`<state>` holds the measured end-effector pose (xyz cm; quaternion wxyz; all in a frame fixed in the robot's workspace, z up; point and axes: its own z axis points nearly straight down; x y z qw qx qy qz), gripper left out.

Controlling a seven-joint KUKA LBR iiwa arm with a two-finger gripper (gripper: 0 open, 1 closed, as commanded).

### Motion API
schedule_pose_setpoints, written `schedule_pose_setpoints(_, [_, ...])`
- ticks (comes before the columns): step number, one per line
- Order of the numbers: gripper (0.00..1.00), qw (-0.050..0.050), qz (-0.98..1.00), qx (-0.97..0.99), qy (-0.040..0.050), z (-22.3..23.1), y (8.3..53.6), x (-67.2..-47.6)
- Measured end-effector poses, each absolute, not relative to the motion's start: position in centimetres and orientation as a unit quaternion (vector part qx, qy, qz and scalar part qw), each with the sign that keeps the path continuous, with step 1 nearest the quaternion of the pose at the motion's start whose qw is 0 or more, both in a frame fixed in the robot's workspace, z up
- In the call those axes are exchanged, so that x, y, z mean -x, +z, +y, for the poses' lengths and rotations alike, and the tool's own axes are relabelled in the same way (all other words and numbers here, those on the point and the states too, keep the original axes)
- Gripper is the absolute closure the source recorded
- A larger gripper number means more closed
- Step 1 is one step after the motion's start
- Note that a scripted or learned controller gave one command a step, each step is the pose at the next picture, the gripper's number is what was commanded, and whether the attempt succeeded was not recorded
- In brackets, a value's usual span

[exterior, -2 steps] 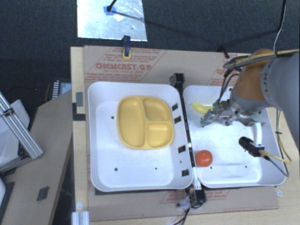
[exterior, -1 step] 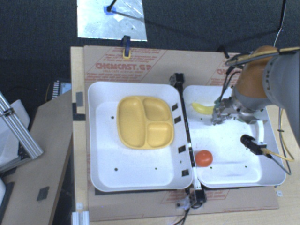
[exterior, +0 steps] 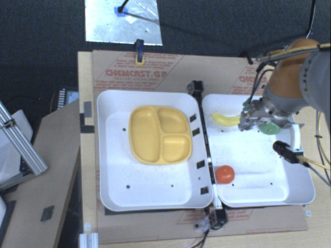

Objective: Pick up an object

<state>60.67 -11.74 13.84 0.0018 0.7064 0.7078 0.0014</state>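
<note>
We list: right bin [exterior: 297, 192] with banana [exterior: 225, 119], green object [exterior: 269, 128], orange ball [exterior: 224, 174]; gripper [exterior: 245, 123] at the banana's right end, grip we cannot tell; left bin [exterior: 111, 154], yellow tray [exterior: 159, 135].

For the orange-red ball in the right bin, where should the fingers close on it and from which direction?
Probably from straight above, closing across the widest part of the orange-red ball. It looks round, so no side offers a handle. It sits close to the right bin's left wall, so setting the fingers parallel to that wall seems safest. The gripper is now up by the banana.
</note>
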Motion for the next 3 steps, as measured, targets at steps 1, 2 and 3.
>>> schedule_pose_setpoints(1, [1.00,0.002,0.707,-0.708,0.0015,-11.9,19.1,-59.8])
schedule_pose_setpoints(2, [1.00,0.003,0.709,-0.705,0.0024,-11.3,25.3,-60.2])
schedule_pose_setpoints(3, [1.00,0.000,0.711,-0.704,0.0009,-5.5,24.0,-59.5])
